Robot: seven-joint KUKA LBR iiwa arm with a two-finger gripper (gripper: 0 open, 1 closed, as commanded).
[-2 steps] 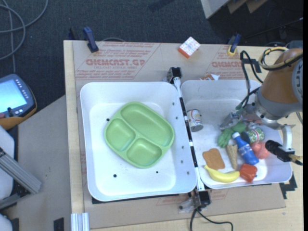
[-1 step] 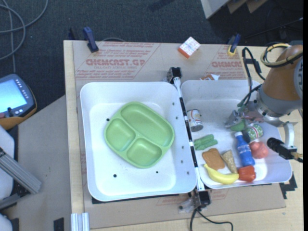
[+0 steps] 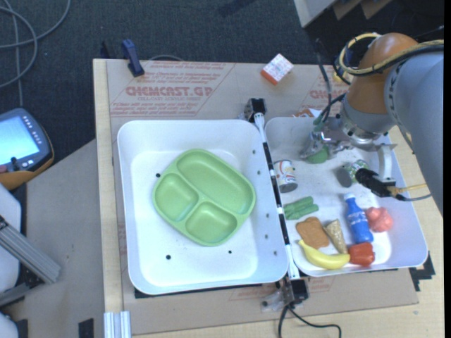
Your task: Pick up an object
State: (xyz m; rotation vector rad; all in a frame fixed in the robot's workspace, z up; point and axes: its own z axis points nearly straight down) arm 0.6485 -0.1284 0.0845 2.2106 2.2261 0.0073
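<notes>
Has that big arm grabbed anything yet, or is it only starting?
Nothing looks picked up yet. The gripper is down in the far end of the right bin, close to a small green object, but I cannot see a grasp. The banana, blue bottle and small can lie in that bin; the green tray sits in the left bin. Gripping and lifting remain.

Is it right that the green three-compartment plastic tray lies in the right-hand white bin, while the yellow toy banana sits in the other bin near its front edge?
Not quite. The camera view shows the green three-compartment plastic tray in the left-hand white bin. The yellow toy banana sits in the other, right-hand bin near its front edge, as you said.
</notes>
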